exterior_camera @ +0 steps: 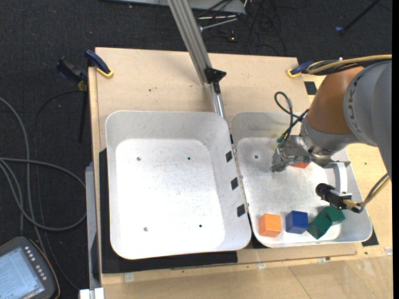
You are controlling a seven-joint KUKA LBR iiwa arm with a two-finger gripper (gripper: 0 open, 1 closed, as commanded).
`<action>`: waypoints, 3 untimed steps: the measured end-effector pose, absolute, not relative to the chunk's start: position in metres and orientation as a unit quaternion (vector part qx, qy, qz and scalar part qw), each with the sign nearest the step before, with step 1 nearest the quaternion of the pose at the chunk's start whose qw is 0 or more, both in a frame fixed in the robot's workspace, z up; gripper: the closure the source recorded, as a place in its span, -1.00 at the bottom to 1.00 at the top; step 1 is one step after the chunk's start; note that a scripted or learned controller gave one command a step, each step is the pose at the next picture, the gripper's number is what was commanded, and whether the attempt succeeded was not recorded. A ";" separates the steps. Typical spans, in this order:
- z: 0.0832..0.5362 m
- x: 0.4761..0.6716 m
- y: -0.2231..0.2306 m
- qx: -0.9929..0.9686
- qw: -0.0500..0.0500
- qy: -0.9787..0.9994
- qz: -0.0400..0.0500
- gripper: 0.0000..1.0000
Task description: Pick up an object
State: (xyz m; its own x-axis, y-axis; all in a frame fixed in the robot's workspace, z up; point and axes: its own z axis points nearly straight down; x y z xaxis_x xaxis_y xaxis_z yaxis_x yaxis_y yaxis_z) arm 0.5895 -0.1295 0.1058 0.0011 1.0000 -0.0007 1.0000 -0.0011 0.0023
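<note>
Cubes: orange (270,224), blue (298,222) and green (325,222) sit in a row at the near rim of the right bin (255,148), well below the fingers.
Red piece: a small red-orange thing (301,164) lies just right of the fingertips, half hidden by the wrist; that looks like the target.
Gripper: gripper (278,164) is low over the bin floor; fingers too dark to call, apart or together I cannot tell.
Doing it well: centre over the red piece first, then descend straight and close squarely.
Left bin: left bin (124,129) lies far to the fingers' left.
</note>
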 end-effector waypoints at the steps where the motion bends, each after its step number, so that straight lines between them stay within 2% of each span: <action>1: 0.149 0.588 -0.127 0.706 0.002 0.708 0.001 1.00; 3: 0.249 0.595 -0.144 0.706 0.004 0.708 0.002 1.00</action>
State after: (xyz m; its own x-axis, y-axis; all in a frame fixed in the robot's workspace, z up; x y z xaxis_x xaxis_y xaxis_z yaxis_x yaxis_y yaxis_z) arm 0.5947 -0.1440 0.2486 -0.0019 1.0000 -0.0030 1.0000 0.0019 0.0076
